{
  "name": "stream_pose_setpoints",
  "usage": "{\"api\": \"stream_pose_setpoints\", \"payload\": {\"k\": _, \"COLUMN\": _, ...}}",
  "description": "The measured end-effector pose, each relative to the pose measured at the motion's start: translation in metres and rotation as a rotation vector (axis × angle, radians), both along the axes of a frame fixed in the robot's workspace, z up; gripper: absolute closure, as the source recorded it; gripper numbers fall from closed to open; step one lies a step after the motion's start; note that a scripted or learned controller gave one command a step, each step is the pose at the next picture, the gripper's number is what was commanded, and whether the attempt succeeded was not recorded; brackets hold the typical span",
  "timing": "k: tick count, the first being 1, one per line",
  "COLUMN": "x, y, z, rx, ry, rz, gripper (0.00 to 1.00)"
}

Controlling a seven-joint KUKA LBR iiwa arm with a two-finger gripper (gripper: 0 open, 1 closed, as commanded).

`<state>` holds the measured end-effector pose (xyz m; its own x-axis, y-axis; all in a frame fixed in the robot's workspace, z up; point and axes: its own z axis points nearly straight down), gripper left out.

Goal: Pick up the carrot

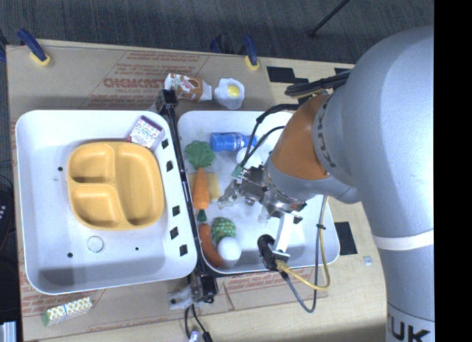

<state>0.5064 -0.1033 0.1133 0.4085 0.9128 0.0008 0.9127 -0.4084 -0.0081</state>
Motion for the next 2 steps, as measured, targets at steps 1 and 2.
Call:
{"api": "stream_pose_setpoints", "payload": {"k": 1, "x": 0.025, "y": 0.058, "z": 0.078, "rx": -0.003, "ry": -0.002, "rz": -0.202, "gripper": 0.00}}
{"api": "stream_pose_setpoints", "payload": {"k": 2, "x": 0.022, "y": 0.134, "z": 0.078, "rx": -0.004, "ry": -0.001, "rz": -0.350, "gripper": 0.00}}
